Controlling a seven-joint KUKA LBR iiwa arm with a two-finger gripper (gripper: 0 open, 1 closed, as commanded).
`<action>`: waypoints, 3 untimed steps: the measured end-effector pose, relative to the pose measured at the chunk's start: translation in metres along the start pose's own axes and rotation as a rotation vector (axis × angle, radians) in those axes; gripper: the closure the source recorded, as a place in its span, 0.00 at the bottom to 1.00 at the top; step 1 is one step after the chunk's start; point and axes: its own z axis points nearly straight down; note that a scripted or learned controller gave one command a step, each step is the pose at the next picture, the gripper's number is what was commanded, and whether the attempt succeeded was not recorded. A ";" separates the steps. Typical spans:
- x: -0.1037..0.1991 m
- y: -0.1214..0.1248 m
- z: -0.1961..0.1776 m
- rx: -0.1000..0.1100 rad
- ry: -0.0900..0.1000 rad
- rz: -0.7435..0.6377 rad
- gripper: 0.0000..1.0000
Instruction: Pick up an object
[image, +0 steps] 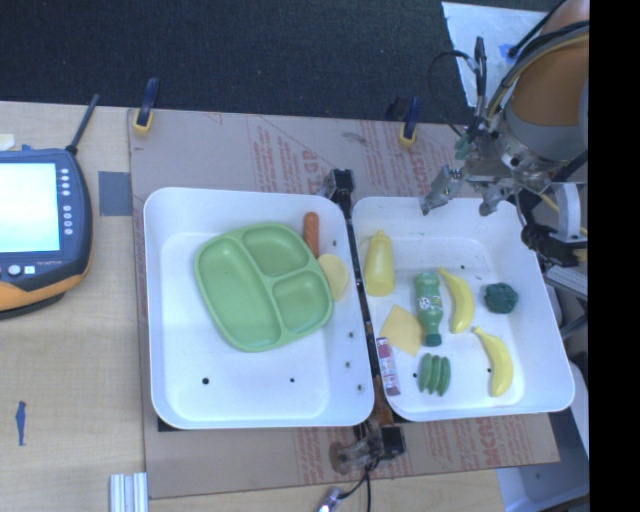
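Note:
My gripper (461, 203) hangs over the far edge of the right bin (545, 395), its two fingers spread open with nothing between them. Below it in that bin lie a yellow squeeze bottle (378, 264), a green bottle (428, 307), two bananas (459, 300) (496, 362), a dark green broccoli piece (500, 297), a yellow cheese wedge (402, 330) and a green pea pod (433, 373). The left bin (180, 400) holds a green divided plate (262, 285), an orange carrot (311, 233) and a pale yellow piece (334, 275).
A small red and white bar (385, 365) lies along the right bin's left wall. A tablet-like pendant (35, 225) sits on the bench at far left. Clamps (145, 110) (408, 118) stand at the board's far edge.

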 end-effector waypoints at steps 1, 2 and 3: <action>-0.015 -0.072 0.155 0.001 -0.001 0.000 0.00; -0.004 -0.111 0.155 0.000 0.000 0.001 0.00; -0.005 -0.110 0.144 0.002 -0.002 -0.002 1.00</action>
